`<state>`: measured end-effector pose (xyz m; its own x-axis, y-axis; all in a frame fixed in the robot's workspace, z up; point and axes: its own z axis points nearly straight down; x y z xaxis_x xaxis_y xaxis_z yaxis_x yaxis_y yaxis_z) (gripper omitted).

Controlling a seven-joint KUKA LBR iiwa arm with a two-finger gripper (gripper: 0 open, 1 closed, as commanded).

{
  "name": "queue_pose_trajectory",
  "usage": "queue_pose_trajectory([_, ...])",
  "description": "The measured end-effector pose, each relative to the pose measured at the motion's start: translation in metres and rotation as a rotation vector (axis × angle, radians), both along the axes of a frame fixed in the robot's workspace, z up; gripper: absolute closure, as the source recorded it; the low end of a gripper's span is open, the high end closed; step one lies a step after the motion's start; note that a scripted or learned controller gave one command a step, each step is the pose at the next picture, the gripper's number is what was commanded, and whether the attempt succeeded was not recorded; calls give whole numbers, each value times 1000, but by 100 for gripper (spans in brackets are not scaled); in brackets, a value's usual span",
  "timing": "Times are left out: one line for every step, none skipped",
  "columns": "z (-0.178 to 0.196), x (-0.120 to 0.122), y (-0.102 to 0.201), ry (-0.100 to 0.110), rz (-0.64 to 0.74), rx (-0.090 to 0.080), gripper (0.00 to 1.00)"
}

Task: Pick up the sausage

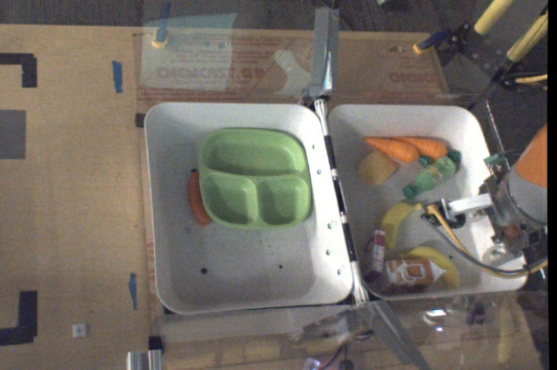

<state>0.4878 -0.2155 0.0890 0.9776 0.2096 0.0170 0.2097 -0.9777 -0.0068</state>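
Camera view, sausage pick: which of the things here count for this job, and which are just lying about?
For the job:
- sausage, in the left bin beside the green tray's left edge
- gripper, over the right bin's right side

Lying about:
- green tray
- carrots
- green bottle
- bananas
- ketchup bottle
- potato

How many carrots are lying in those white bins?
2. Both carrots lie in the right bin, near its far edge: one carrot and a second just right of it, overlapping it. Another could be hidden under the arm or other items.
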Motion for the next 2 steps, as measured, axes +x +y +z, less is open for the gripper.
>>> queue_pose_trajectory([-4,70,0,26,31,8,0])
queue_pose_trajectory([-5,148,0,36,64,11,0])
